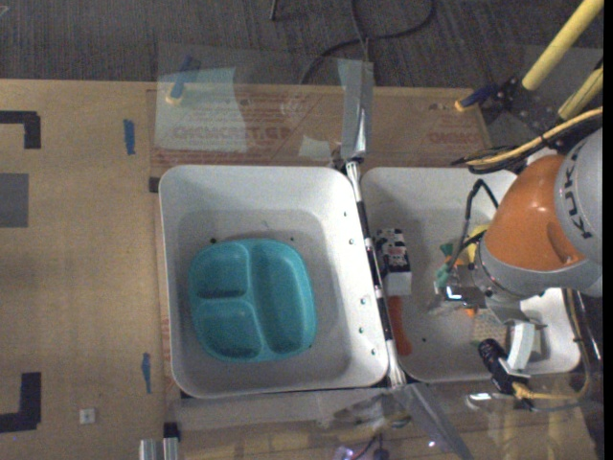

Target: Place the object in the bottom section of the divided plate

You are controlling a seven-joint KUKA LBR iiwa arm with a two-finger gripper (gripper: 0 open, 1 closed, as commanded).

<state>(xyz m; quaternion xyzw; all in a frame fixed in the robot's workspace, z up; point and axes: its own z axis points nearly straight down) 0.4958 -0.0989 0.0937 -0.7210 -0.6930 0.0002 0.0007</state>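
— Where is the object?

— I see a small box (pixel 395 258) in the right bin (pixel 421 195), against its left wall. The plate (pixel 251 298) lies in the left bin (pixel 192 199).

— The gripper (pixel 460 290)?

— Over the right bin; I cannot tell its state.

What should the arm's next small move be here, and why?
Probably lower the pincer onto one object in the right bin and try a grasp. The teal plate sits in the left bin with nothing in its sections, and the arm hangs over the right bin, where small objects lie by the divider. Nothing visibly sits in the pincer.
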